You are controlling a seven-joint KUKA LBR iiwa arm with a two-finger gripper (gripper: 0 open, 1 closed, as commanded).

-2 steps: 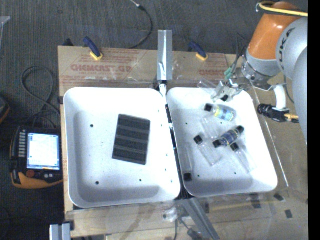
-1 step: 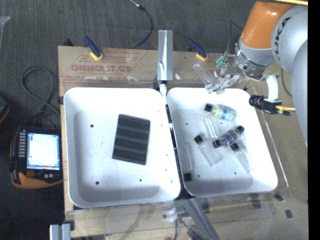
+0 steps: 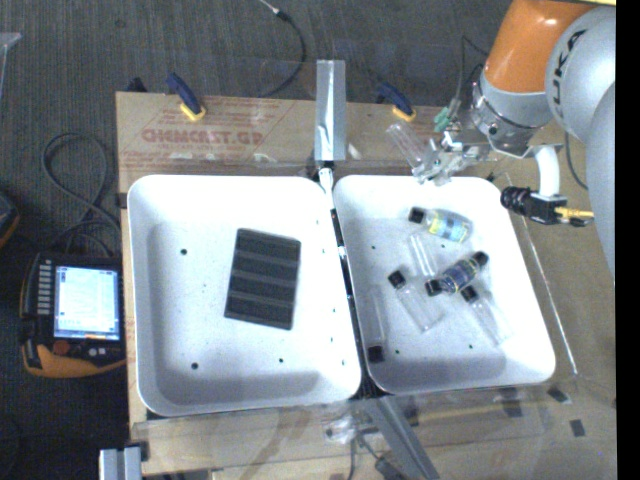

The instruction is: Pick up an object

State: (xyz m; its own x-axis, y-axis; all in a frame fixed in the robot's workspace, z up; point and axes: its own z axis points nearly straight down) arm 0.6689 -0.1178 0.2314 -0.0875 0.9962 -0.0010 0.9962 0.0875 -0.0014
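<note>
- Right bin [image 3: 520, 363] has the small stuff: a handful of little vials bunched in its middle and upper half.
- Yellow vial [image 3: 441, 224] sits near the top of the bin, long axis running left-right with a slight downward tilt, black cap on its left end.
- Blue vial [image 3: 459, 274] is just below it, lying diagonal, lower left to upper right, black caps at both ends.
- A clear vial [image 3: 424, 258] lies roughly up-down just left of the blue one, and another clear one [image 3: 490, 320] slants toward the lower right.
- Loose cap [image 3: 396, 278] sits left of the pile, another black bit [image 3: 375, 352] by the bin's lower left wall.
- Lower part of the right bin is mostly bare floor, plenty of room there.
- Left bin [image 3: 150, 298] holds a dark ribbed slab [image 3: 263, 278], long axis near vertical, well clear of all walls.
- Gripper [image 3: 432, 164] is over the right bin's top rim, upper right of frame; can't tell how its fingers stand, too cluttered.
</note>
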